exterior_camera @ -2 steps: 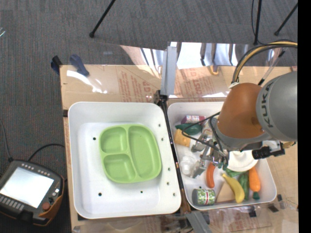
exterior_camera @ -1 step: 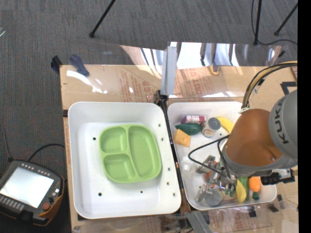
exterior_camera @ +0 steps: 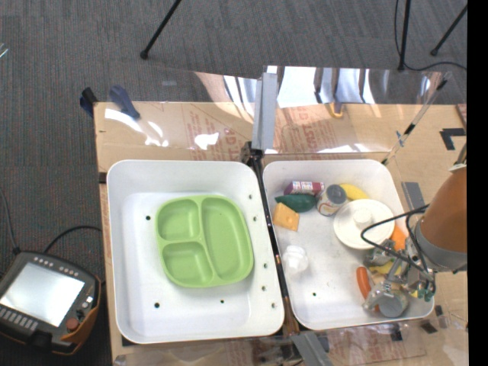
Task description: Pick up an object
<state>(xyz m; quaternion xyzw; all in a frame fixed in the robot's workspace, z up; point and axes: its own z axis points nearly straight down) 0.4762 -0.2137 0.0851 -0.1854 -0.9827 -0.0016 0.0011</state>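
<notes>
grey carpet surrounds a cardboard-topped bench with two white bins.
the gripper (exterior_camera: pixel 396 284) hangs low over the near right corner of the right bin (exterior_camera: pixel 328 311), just past the white plate (exterior_camera: pixel 358 231); whether its claw is open or closed cannot be told. an orange carrot (exterior_camera: pixel 363 280) lies beside it, long axis running front to back. a green divided tray (exterior_camera: pixel 204 240) sits in the left bin (exterior_camera: pixel 126 197).

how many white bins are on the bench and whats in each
2. The left shallow white bin holds a green three-compartment plastic tray. The right shallow white bin holds a scatter of small items and the gripper; some may be hidden beneath the arm.
</notes>
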